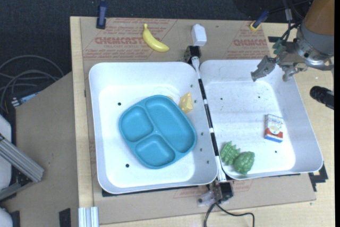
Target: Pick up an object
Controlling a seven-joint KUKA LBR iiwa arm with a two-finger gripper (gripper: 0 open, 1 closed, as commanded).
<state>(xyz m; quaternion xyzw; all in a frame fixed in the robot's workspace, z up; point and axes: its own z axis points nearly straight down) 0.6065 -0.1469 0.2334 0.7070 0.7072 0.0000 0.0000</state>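
Objects for picking lie in two white bins on the tabletop [133,42]. Right bin [297,162]: a small red, white and blue carton [274,128] near its right wall, and a green knobbly toy [237,157] in its near left corner. Left bin [101,114]: a blue divided plate [155,131], with a small pale yellow piece [186,102] just beside the plate's far right edge. A banana [153,40] rests on the tabletop beyond the left bin, outside both bins. The end effector [276,67] hangs over the far right corner of the right bin, its fingers spread apart with nothing between them. Step in hand, as I judge it: the approach, before any grasp. The next move calls for travel toward the near side, alignment above the carton or the toy, then descent.
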